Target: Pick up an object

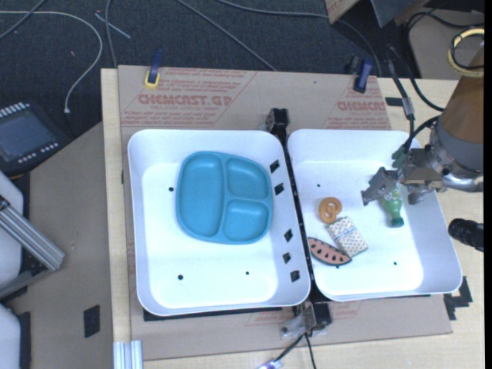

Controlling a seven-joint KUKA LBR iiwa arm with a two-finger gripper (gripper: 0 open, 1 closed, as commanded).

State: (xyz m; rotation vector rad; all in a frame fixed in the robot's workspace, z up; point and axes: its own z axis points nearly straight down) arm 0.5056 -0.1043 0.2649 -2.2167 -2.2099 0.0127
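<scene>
In the right bin (430, 271) lie a small green bottle (395, 211), a tan pretzel-shaped ring (330, 208), a checkered packet (350, 236) and a watermelon-slice toy (329, 252). My gripper (395, 190) hangs over the upper end of the green bottle, near the bin's right side. Its grey fingers (376, 187) stand spread to either side of the bottle, wider than the bottle itself, so it is open. The bottle's top is hidden under the gripper body, and the bottle rests on the bin floor.
A blue divided plate (224, 197) lies in the left bin (154, 267). A black divider with clips (286, 206) runs between the bins. The arm's orange band (469, 114) rises at the right edge. Cables trail behind the bench.
</scene>
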